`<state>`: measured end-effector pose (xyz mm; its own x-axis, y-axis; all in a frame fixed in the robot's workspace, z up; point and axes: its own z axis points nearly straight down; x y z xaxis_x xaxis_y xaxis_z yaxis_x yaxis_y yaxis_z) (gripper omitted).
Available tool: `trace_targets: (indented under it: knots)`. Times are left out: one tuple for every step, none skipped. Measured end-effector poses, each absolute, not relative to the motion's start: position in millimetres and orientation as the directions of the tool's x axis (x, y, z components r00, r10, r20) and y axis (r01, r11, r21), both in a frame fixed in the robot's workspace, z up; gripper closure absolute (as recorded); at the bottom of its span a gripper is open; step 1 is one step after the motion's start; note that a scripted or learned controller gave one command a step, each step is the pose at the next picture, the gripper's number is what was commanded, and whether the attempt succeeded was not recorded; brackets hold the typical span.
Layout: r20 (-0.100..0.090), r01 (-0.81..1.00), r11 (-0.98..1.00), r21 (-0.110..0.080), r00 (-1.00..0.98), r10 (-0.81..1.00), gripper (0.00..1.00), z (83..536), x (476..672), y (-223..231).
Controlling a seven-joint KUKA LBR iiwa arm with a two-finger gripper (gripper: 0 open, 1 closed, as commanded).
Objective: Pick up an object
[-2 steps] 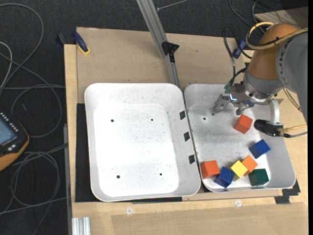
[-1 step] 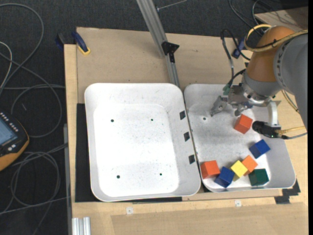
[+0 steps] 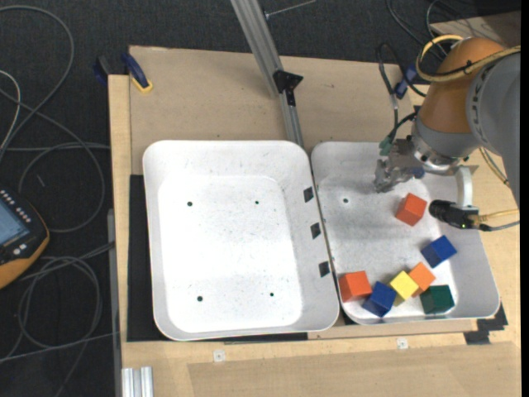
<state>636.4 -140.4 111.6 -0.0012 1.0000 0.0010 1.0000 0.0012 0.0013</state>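
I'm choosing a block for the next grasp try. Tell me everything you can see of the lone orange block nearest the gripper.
The orange block is a small cube, matte and solid-looking, sitting tilted on the floor of the right bin. It stands apart from the other blocks, which cluster along the bin's near edge. The gripper hangs just up-left of it, and no contact shows.

Light wooden bench (image 3: 207, 98) stands on dark carpeted floor (image 3: 124, 11). Black cables (image 3: 41, 246) loop across floor at left. Grey metal pole (image 3: 260, 48) slants over bench. Blue-and-yellow clamp (image 3: 137, 73) grips bench's far-left corner.
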Motion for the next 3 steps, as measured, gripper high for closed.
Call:
trace_targets:
  knots:
    - [-0.001, 1.000, 0.001, 0.005, -0.001, 1.000, 1.00, 159.1, 630.1, -139.3]
    - [-0.002, 1.000, 0.002, 0.009, -0.002, 1.000, 1.00, 222.3, 638.9, -140.1]
    - [-0.001, 1.000, 0.002, 0.006, -0.002, 1.000, 1.00, 251.7, 640.2, -139.8]
